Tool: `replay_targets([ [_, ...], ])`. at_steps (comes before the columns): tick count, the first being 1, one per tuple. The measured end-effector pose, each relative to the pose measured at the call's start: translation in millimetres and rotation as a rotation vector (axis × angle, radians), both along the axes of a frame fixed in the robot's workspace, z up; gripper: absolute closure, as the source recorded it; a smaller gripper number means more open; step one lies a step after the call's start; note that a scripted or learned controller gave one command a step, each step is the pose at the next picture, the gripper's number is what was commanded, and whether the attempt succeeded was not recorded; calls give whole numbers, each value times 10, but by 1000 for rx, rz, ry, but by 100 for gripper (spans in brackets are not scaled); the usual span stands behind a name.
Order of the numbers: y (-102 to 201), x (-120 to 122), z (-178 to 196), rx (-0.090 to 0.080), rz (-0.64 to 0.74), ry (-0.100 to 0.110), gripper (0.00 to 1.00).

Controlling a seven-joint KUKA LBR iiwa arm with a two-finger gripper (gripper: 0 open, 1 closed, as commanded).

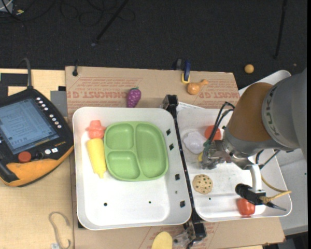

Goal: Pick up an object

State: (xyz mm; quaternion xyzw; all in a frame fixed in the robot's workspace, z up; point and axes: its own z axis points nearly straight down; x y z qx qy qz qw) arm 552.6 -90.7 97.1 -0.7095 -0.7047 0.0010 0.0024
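My gripper (208, 158) is low in the right bin (225, 214), near its left-middle. Just below it lies a round speckled cookie (202, 183). A pale, whitish object (193, 141) sits just up and left of the gripper. A red object (214, 133) peeks out behind the wrist, and another red piece (245, 206) lies near the bin's front right. The left bin (124, 211) holds a green divided plate (135, 151), a yellow object (96, 156) and a pink object (95, 129) along its left side.
Behind the bins, a purple grape bunch (133, 96) and an orange pear-shaped toy (195, 87) lie on the cardboard. A small orange ball (249, 68) rests farther back. A yellow object (162, 239) is at the front edge. A control pendant (22, 134) lies at the left.
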Motion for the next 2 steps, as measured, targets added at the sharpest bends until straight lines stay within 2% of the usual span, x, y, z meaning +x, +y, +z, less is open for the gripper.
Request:
replay_targets([
  [1,-51,-74,587,-2,-1,-6,100],
  [2,33,-67,1062,-2,7,-7,100],
])
